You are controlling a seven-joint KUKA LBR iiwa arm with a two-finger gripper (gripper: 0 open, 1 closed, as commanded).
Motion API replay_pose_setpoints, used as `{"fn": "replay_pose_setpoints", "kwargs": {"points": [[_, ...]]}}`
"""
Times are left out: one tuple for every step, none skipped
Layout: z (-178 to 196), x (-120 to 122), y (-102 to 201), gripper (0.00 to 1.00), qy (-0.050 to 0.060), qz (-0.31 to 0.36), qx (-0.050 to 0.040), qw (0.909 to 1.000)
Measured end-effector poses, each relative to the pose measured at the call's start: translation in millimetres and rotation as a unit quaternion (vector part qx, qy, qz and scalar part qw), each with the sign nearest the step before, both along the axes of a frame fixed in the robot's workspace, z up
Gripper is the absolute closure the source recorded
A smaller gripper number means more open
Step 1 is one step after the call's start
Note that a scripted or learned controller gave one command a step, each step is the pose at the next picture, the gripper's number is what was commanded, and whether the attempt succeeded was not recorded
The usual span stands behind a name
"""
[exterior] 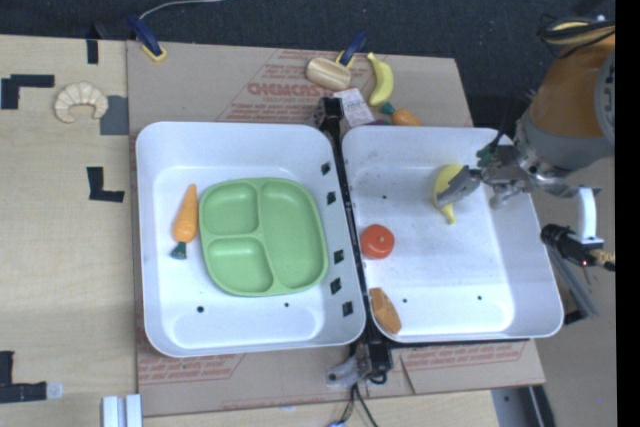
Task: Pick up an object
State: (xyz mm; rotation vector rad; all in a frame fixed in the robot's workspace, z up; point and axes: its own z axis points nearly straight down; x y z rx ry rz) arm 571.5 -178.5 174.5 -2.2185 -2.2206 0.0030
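The arm [570,105] reaches over the right bin [520,315], beside the left bin [160,315] with its green plate [265,235]. The gripper [478,177] meets a yellow object [449,185] near the back wall; whether it is clenched cannot be told. Judged so, the pick is unfinished: lifting remains.

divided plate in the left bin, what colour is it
Light green divided plate, seen best in the camera view.

Robot lab: KUKA arm [570,105], white bins [165,215] on cardboard-topped bench [270,85]
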Motion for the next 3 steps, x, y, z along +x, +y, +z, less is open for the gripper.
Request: {"fn": "replay_pose_setpoints", "kwargs": {"points": [[-88,64,30,0.00,-0.004,0.001,-0.0012,1.0000],[-78,63,29,1.00,-0.004,0.001,-0.0019,1.0000],[10,63,117,1.00,-0.002,0.001,0.0002,1.0000]]}}
